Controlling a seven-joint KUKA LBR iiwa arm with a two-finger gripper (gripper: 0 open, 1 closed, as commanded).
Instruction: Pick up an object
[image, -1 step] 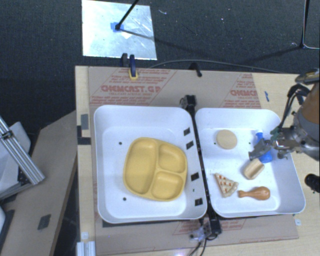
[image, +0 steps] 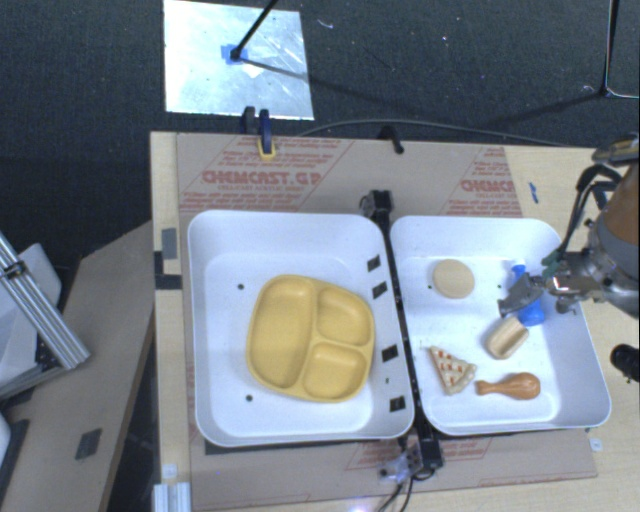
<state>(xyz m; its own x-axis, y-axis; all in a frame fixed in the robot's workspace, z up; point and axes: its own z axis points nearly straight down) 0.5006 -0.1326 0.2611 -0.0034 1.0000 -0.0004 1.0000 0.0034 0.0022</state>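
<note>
The right bin (image: 570, 400) holds a round pale bun (image: 453, 278), a tan bread roll (image: 507, 338), a pizza slice (image: 452, 369) and a brown drumstick (image: 510, 386). My gripper (image: 524, 297) reaches in from the right and hangs low over the bin's right half, just above and right of the bread roll. Blue bits (image: 532, 314) show at its tip; I cannot tell whether they are a separate object or part of the gripper. The bun, pizza slice and drumstick lie apart from the gripper.
The left bin (image: 215, 300) holds a yellow divided plate (image: 310, 338). A black divider with clips (image: 392, 320) runs between the bins. An aluminium rail (image: 40, 315) juts in at the far left, and cables cross the dark floor behind the bench.
</note>
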